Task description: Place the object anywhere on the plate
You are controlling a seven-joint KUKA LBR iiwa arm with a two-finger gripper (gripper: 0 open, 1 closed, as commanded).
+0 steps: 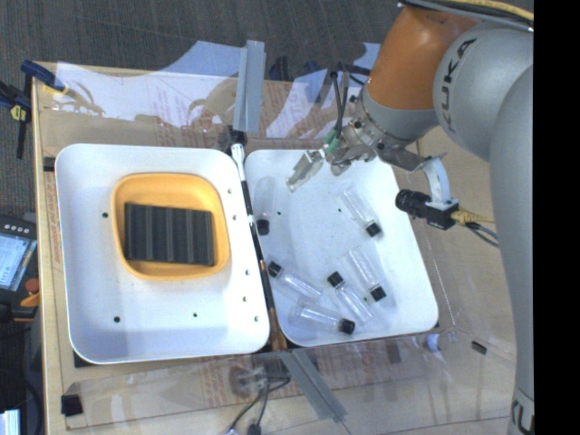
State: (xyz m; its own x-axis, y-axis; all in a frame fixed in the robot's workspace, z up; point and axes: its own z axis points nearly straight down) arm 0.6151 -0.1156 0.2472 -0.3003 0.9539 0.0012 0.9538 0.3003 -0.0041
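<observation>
Dark grey carpeted floor (136, 12) around a pale wooden bench (163, 392), evenly lit from above.

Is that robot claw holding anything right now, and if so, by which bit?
Nothing that I can see. The gripper hangs over the right bin, and the clear vials lie loose on the bin floor below.
</observation>
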